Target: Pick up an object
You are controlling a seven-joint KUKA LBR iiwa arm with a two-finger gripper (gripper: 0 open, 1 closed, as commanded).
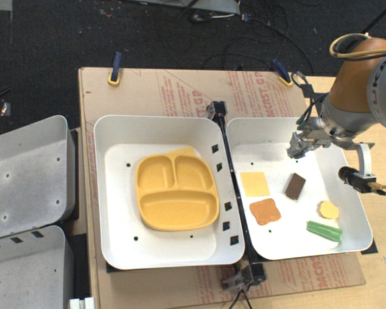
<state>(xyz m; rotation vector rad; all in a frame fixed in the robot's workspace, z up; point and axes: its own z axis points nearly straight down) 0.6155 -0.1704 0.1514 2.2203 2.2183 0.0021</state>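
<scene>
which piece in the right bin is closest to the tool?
The brown block, just below the tool; the yellow square, orange slice, yellow round and green piece lie farther.

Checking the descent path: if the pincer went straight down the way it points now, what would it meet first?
Probably bare floor of the right bin, up-left of the brown block. The pincer hangs over no item, though depth is hard to judge.

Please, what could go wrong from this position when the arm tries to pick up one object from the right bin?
1. The gripper hangs near the far wall of the right bin, above all the items. A straight descent would likely meet bare floor.
2. The yellow square and orange slice look flat, so fingers may slide over them.
3. The yellow round piece and green piece lie close together; grasping one may push the other.
</scene>
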